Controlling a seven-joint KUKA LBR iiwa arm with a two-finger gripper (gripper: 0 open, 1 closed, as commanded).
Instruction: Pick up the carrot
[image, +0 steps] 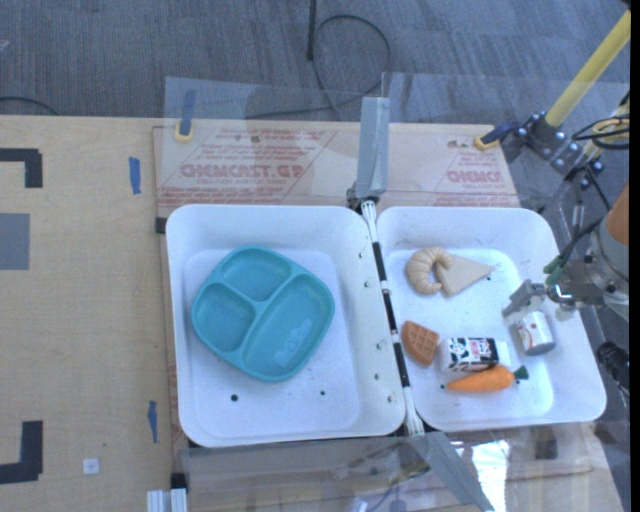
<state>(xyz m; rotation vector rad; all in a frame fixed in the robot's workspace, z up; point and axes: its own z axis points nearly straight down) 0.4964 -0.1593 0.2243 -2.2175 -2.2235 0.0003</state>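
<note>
The orange plastic carrot with a green stalk end (484, 380) lies on its side near the front edge of the right shallow white bin (570, 398), its tip pointing toward the divider between the two bins and its stalk end pointing toward the bin's outer wall. Just behind the carrot, touching or nearly touching it, sits a small black-and-white cow-patterned carton (471, 352), and beside that carton, on the divider side, lies a brown waffle-textured toy biscuit (421, 343). Farther back from the carrot rest a tan toy croissant (427, 270) and a pale beige wedge (466, 272) that touch each other. A small grey and white can-like object (536, 332) stands just behind and outward of the carrot's stalk end. The grey arm comes in across the right bin's outer rim, with the two-finger gripper (533, 297) poised above the can-like object, well clear of the carrot; its tips are too small and cluttered to tell if they are apart or together, and nothing is seen pinched. The left shallow white bin (200, 230), across the divider from the carrot, holds a teal three-compartment plastic plate (262, 313).
</note>
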